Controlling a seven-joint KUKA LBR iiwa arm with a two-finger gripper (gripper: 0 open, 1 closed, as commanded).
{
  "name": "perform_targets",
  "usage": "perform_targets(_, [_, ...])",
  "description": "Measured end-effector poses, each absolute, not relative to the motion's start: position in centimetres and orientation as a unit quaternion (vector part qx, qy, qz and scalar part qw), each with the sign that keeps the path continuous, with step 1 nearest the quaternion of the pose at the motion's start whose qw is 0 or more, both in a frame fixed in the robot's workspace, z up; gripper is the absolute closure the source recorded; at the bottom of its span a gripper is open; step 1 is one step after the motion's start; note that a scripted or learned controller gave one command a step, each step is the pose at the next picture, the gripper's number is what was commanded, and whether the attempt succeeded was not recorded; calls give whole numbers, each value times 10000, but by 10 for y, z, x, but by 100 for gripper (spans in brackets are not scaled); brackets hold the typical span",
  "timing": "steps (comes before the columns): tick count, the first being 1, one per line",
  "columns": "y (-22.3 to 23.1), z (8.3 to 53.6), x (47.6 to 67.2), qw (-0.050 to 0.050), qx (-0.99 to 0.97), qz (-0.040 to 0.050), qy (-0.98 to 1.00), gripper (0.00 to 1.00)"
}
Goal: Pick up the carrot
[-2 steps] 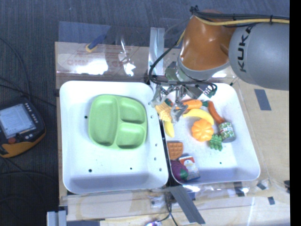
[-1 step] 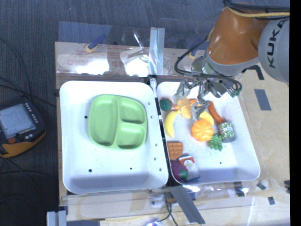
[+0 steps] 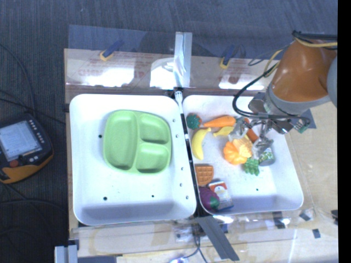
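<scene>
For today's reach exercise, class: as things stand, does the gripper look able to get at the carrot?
Probably yes. The carrot lies uncovered in the right bin, its top side bare, and the gripper hangs just to its right. The banana and the pumpkin crowd close, so the fingers may bump them.

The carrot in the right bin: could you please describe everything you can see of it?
The carrot is a smooth orange toy, plastic by its look, tapering toward the right, with a dark green leafy top at its left end. It lies flat, nearly level in the camera view, near the far wall of the right bin. The yellow banana lies just below it, apparently touching.
</scene>
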State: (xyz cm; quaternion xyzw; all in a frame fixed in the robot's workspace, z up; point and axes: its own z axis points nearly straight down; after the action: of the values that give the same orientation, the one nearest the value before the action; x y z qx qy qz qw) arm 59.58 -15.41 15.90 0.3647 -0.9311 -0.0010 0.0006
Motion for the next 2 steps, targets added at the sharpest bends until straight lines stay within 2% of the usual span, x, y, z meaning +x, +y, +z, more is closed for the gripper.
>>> perform_targets(1, [-143, 91, 520, -49, 3312, 23, -9435, 100])
perform_targets(2, [-15, 260, 517, -67, 2912, 8, -9566, 100])
